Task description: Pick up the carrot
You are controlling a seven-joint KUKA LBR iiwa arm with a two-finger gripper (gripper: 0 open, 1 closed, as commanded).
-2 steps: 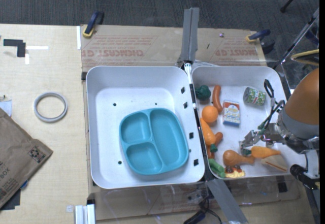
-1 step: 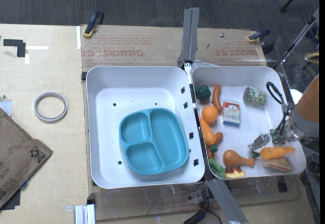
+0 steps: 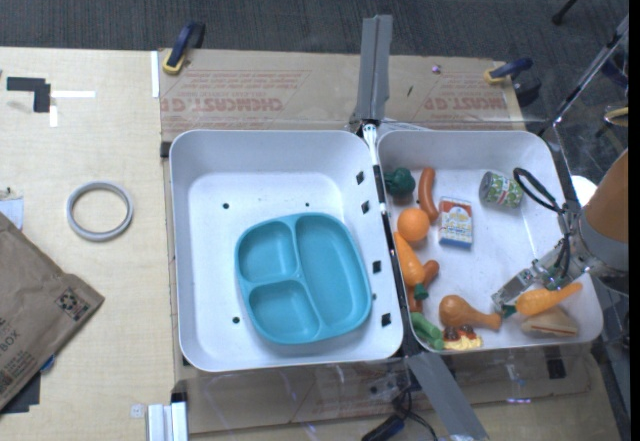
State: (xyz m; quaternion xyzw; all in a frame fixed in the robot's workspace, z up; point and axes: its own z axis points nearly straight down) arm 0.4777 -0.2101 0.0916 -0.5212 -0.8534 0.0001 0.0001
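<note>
End effector [image 3: 528, 287]: seen low in the right bin, at its lower right part; metal fingers are set on either side of the carrot's green end, so the carrot is held between them.
Carrot [image 3: 545, 299]: orange, lying tilted near the bin's right wall, just above a sandwich [image 3: 551, 326]; whether it is lifted off the floor cannot be told.
Arm [image 3: 607, 219]: entered from the right, over the bin's right rim.
Right bin [image 3: 470, 144]: a drumstick [image 3: 467, 312] is found left of the carrot; an orange [image 3: 413, 226], a sausage [image 3: 428, 191], a broccoli [image 3: 401, 182], a small carton [image 3: 456, 224] and a can [image 3: 499, 189] are spread further up.
Left bin [image 3: 200, 259]: a blue divided tray [image 3: 300, 276] is laid in it.
Desk [image 3: 80, 129]: a tape ring [image 3: 100, 210] is placed well left of both bins.
</note>
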